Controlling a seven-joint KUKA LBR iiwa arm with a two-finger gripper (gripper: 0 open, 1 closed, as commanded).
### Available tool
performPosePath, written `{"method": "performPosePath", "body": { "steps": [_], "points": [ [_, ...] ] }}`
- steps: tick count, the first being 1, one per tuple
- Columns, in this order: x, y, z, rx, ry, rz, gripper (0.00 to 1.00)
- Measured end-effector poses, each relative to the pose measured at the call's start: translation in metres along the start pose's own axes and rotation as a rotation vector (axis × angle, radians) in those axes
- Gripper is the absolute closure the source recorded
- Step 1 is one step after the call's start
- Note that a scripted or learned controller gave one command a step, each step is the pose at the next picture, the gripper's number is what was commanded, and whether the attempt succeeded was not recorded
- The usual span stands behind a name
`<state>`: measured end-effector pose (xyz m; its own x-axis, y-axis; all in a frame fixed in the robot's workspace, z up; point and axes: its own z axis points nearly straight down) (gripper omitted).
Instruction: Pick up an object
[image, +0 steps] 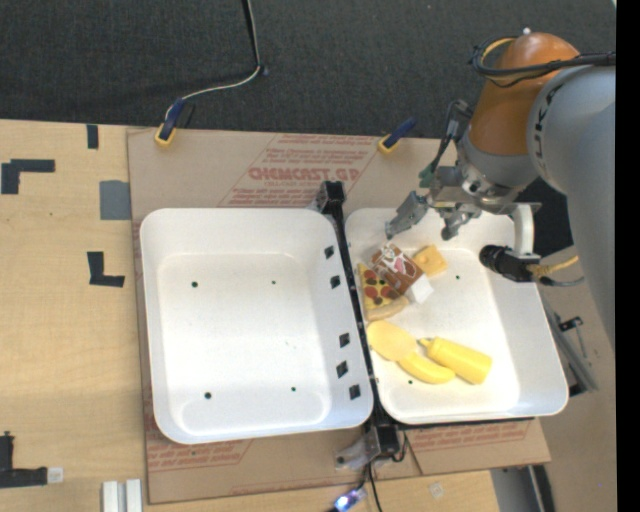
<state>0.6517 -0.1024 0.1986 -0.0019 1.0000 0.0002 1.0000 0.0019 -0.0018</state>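
The grey arm's end effector (432, 213) hangs over the far edge of the right shallow white plastic bin (520, 385), at about 12 o'clock of that bin, its two fingers spread open with nothing between them. Just below it, toward 7 o'clock, lies a red-and-white printed packet (388, 276) touching a small yellow block (431, 261). Nearer the bin's 6 o'clock edge rest a pale yellow banana-shaped toy (402, 353) and a yellow plastic bottle (461, 359), side by side. The left white bin (170, 300) sits alongside on the desk.

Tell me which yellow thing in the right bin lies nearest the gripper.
The small yellow block, just below the gripper. The banana and the yellow bottle lie lower in the right bin.
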Motion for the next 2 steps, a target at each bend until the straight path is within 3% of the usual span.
{"method": "performPosePath", "body": {
  "steps": [1, 2],
  "points": [
    [0.007, 0.004, 0.121, 0.003, -0.001, -0.001, 0.0],
    [0.007, 0.006, 0.103, -0.004, -0.001, -0.003, 1.0]
  ]
}}
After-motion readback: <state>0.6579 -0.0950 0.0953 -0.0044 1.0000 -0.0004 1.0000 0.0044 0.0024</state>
